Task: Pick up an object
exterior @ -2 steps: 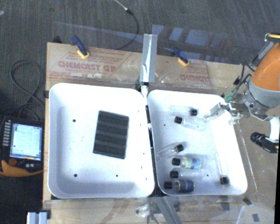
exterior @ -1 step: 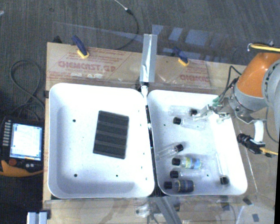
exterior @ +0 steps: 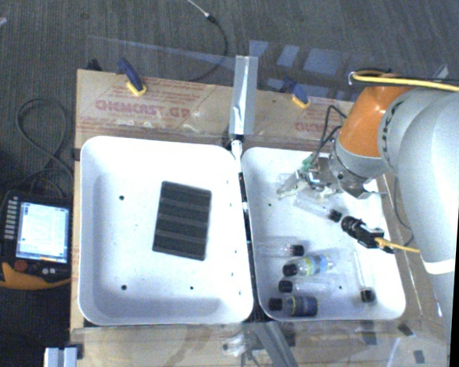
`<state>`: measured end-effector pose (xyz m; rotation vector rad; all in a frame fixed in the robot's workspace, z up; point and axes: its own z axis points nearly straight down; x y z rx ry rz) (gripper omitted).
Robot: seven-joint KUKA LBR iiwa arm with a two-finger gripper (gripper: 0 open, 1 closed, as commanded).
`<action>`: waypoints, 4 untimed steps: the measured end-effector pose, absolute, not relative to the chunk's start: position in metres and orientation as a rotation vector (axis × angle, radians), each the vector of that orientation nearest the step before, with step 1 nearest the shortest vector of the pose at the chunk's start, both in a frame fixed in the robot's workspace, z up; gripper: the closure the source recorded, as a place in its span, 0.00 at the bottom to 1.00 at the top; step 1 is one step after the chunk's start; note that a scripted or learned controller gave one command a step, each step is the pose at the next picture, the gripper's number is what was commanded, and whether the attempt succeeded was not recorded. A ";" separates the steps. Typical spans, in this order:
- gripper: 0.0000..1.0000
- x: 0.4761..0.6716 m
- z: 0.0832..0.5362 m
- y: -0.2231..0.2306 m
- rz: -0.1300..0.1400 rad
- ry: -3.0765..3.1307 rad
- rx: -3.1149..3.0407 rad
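Camera view: gripper (exterior: 306,179) at right bin (exterior: 265,213) far end, grip unclear; clear bottle (exterior: 315,264) apart, nearer front.

Two bins sit side by side on the bench, their inner walls touching. The left bin (exterior: 87,208) holds one flat slab (exterior: 183,220), lying near its middle and well apart from every wall. My gripper (exterior: 306,184) hangs over the far part of the right bin (exterior: 268,221). A cluster of small bottles lies in that bin's near part: one bottle (exterior: 315,265) on its side in the middle, another (exterior: 298,305) against the near wall, and a small cap (exterior: 367,294) apart toward the right wall. An upright post (exterior: 242,97) stands behind the seam between the bins, with a clamp (exterior: 130,73) on the back edge behind the left bin. A handheld pendant (exterior: 33,240) lies off the bench to the left.
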<state>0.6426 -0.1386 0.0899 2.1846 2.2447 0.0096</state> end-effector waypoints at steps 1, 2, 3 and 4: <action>1.00 0.643 0.101 -0.140 0.007 2.243 2.182; 0.00 0.643 0.101 -0.140 0.007 2.243 2.182; 1.00 0.643 0.110 -0.139 0.007 2.244 2.180; 0.00 0.643 0.110 -0.139 0.006 2.244 2.180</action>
